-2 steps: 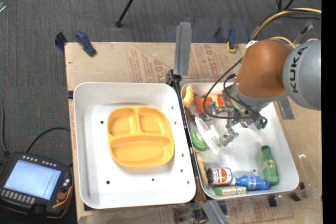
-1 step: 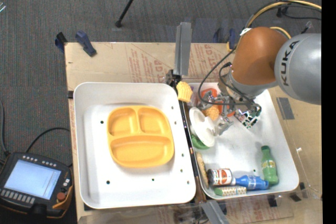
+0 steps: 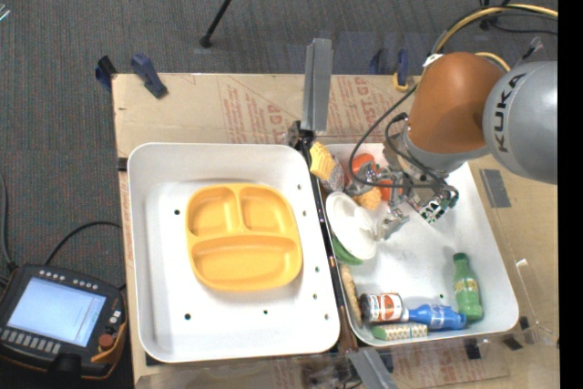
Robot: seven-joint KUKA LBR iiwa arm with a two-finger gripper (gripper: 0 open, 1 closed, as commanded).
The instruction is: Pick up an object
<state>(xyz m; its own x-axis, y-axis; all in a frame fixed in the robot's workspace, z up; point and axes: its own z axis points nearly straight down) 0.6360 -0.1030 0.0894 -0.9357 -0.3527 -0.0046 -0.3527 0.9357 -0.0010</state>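
Two bottles [image 3: 466, 285], one yellow tray [image 3: 243, 235]

Glossy yellow plastic tray [image 3: 243, 235] in smooth white plastic bin [image 3: 150, 196]; bench [image 3: 237, 109] matt cardboard

bench [image 3: 219, 105]: brown board top | left white bin [image 3: 146, 196] | right white bin [image 3: 496, 273], side by side

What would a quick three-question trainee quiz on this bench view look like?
1. True or false: the yellow tray lies in the left bin.
2. Which bin is the end effector over? A) left B) right
3. Fill in: the green bottle lies near the right bin's ____ wall.

Key: 1 true. 2 B. 3 right.
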